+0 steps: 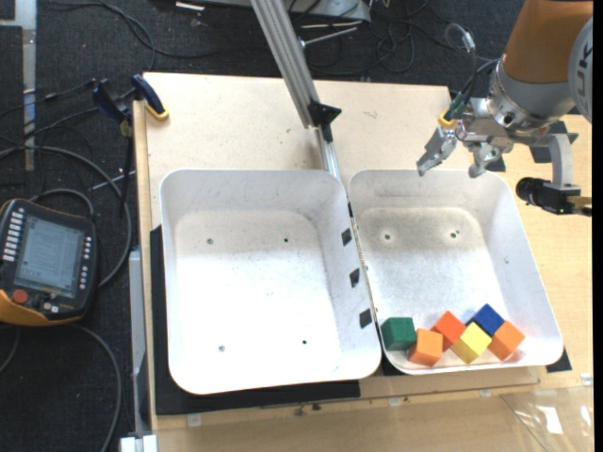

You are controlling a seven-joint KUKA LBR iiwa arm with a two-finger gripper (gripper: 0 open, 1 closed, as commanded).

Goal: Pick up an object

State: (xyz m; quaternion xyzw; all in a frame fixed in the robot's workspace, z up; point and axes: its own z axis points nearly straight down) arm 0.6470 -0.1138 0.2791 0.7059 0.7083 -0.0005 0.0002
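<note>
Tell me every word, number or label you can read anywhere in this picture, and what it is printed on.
None can be read.
The handheld screen on the floor at the left shows a lit display and rows of buttons, all too small and blurred to read.
The blocks, both white bins and the arm bear no writing that I can see.

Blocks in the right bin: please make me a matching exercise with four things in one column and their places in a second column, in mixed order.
Things:
1. green block
2. blue block
3. yellow block
4. gripper

Places:
A. above the right bin's far rim
B. leftmost of the cluster
C. between two orange blocks, at the near wall
D. behind the yellow block

Pairs: 1-B, 2-D, 3-C, 4-A
</note>
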